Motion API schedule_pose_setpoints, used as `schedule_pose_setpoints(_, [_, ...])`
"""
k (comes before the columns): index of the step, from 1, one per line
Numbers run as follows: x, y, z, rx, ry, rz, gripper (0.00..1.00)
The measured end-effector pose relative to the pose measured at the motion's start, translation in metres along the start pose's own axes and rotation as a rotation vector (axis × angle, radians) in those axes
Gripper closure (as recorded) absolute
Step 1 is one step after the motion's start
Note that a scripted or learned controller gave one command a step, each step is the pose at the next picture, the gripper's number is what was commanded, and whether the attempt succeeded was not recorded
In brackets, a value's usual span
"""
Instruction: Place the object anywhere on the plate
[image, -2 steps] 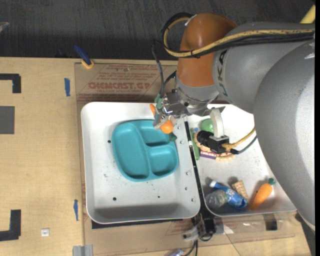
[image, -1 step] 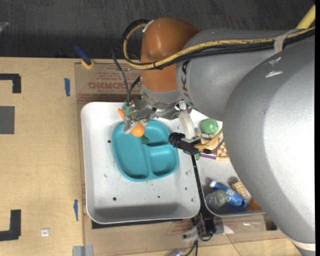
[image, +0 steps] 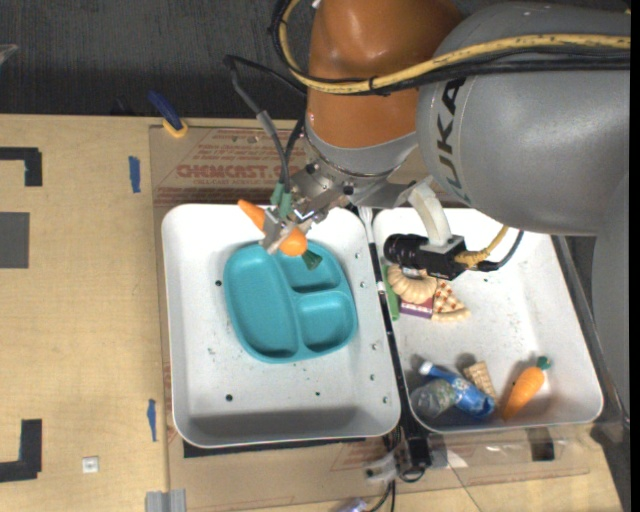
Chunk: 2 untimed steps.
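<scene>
**Now over the plate: carrot at the pincer, release pending**

Now, reading from the left, the left bin (image: 200, 380) holds the blue sectioned plate (image: 285, 310). Above the plate's far edge hangs the pincer (image: 285, 228), with an orange toy carrot (image: 290, 242) seemingly pinched between its fingers, though glare blurs the contact. This looks like the carry-and-lower step. Next, the arm should move slightly nearer the plate's middle, descend, then open. To the right, the right bin (image: 570, 300) keeps a pizza slice (image: 445, 305), a crumpled bottle (image: 450, 395) and a second carrot (image: 525, 388).
</scene>
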<state>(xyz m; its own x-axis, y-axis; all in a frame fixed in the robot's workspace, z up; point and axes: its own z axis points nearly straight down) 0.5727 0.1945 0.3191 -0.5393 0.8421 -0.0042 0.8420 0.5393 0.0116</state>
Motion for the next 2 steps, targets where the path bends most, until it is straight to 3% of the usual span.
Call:
schedule_pose_setpoints(1, [0.001, -0.001, 0.004, 0.008, 0.002, -0.002, 0.0])
schedule_pose_setpoints(2, [0.028, -0.061, -0.055, 0.007, 0.0, 0.403, 0.0])
